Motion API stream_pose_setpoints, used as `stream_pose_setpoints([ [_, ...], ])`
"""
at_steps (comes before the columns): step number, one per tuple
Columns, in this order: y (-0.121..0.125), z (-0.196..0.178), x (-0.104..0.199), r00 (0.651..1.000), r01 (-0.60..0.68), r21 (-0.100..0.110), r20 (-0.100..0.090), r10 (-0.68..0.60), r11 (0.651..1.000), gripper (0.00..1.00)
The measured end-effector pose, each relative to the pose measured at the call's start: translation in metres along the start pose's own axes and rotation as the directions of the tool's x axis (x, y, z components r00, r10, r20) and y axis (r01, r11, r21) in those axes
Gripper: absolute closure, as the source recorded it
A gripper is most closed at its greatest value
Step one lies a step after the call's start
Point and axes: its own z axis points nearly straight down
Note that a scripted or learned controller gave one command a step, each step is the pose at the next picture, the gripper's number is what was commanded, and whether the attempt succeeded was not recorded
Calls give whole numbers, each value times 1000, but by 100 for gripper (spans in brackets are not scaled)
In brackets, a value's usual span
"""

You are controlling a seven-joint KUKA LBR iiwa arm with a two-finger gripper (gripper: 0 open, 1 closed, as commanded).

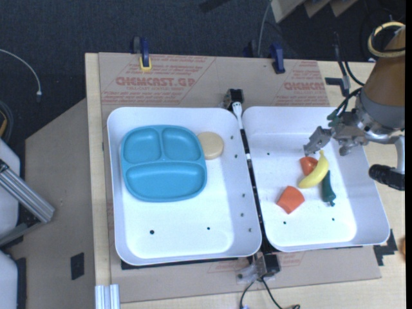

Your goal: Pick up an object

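Note:
In the right bin (283,127) lie a yellow banana (315,174), a small red-orange piece (307,165) touching the banana's left side, an orange-red block (291,199) and a dark green piece (329,190). My gripper (333,145) hangs over the bin's far right part, just beyond the banana's upper end. It is open, with one grey finger (317,140) to the left and the other toward the right. Nothing sits between the fingers.
The left bin (180,237) holds a blue divided plate (164,162) and a beige round disc (210,145) at the plate's right. A black clamp (234,98) stands at the far end of the seam between the bins. The grey and orange arm (386,82) enters from the right.

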Motion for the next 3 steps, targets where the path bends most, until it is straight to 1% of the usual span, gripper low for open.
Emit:
stream_pose_setpoints([
  [1, 3, -6, 0, 1000, 2, -11, 2, -2, 1000, 0],
  [2, -2, 55, 7, 1000, 2, -3, -1, -2, 1000, 0],
  [3, 1, 77, 6, 1000, 3, -19, 4, -3, 1000, 0],
])
